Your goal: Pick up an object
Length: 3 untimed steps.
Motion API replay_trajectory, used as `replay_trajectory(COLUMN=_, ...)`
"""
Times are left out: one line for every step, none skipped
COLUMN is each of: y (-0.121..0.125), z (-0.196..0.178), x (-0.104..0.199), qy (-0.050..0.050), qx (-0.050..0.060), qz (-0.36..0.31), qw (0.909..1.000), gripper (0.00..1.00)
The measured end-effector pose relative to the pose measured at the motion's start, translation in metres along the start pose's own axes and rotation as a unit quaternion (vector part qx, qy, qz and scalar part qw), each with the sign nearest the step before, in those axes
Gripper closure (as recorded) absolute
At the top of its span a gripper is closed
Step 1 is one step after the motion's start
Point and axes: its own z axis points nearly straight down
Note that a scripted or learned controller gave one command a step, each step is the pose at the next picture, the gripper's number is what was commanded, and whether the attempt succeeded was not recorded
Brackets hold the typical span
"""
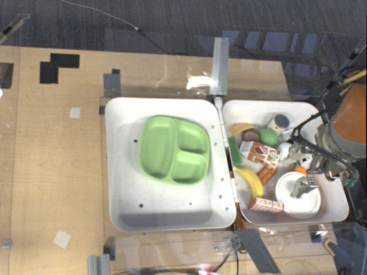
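Small red and white box (pixel 265 205) at the near edge of the right bin (pixel 338 211), banana (pixel 251 180) just behind it, my gripper (pixel 304 183) low over the white bowl (pixel 298 202), whether it is parted I cannot tell, green divided tray (pixel 174 148) in the left bin (pixel 123 199).

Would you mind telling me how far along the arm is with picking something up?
Done: the gripper has reached into the right bin, low over the white bowl. In hand: nothing visibly lifted; the banana, the green ball and the carton lie in the bin. Left: a confirmed grasp and lift. The green tray sits alone in the left bin.
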Motion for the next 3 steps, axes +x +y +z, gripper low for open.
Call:
replay_trajectory(y=-0.008, z=0.089, x=-0.038, qy=-0.003, qx=0.001, qz=0.031, qw=0.9995, gripper=0.0)
replay_trajectory(y=0.002, z=0.113, x=-0.017, qy=-0.013, qx=0.002, qz=0.113, qw=0.9935, gripper=0.0)
replay_trajectory(y=0.043, z=0.114, x=-0.016, qy=-0.011, qx=0.002, qz=0.186, qw=0.9824, gripper=0.0)
